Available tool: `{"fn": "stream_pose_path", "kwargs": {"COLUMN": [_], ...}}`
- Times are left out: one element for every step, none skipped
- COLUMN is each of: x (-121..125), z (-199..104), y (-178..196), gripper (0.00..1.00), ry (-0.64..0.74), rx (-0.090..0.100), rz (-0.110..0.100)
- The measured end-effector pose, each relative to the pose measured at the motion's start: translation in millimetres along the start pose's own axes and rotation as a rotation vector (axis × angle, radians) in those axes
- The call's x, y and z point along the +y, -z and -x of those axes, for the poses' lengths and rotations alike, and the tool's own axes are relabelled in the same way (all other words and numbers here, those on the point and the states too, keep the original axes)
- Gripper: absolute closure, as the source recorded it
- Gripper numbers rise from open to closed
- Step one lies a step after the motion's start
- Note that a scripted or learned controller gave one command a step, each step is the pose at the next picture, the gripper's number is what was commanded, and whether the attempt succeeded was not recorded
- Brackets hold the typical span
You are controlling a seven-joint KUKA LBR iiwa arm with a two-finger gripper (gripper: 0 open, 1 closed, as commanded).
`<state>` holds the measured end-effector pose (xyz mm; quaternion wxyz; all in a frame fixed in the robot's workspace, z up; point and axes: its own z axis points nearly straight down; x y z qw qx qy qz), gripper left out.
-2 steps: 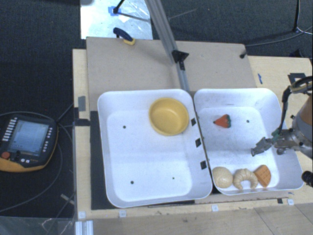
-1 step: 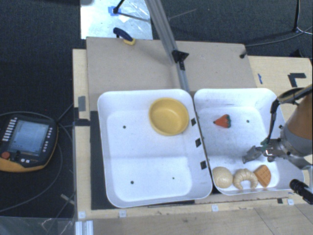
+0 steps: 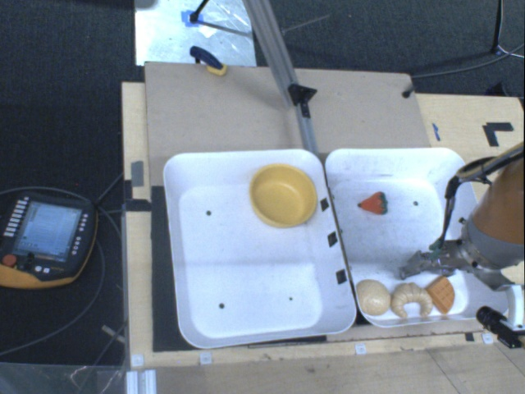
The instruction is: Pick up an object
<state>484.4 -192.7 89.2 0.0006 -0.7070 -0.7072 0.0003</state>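
Along the near wall of the right bin [image 3: 394, 164], three food items are lined up: a pale bun [image 3: 373, 297], a croissant [image 3: 413, 300] and an orange waffle piece [image 3: 441, 295], each touching the next. The gripper [image 3: 417, 264] is seen low over the bin floor just behind the croissant, with nothing visibly pinched; finger spread cannot be told. Further back, a strawberry [image 3: 373, 203] is seen alone. A yellow bowl [image 3: 283, 194] is set at the far right of the left bin [image 3: 213, 302].
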Motion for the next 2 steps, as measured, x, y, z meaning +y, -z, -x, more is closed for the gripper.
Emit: {"fn": "stream_pose_path", "kwargs": {"x": [1,4], "z": [0,-2], "y": [12,54], "gripper": [1.0,1.0], "ry": [0.0,0.001], "rx": [-0.001,-0.002], "rz": [0.003,0.005]}}
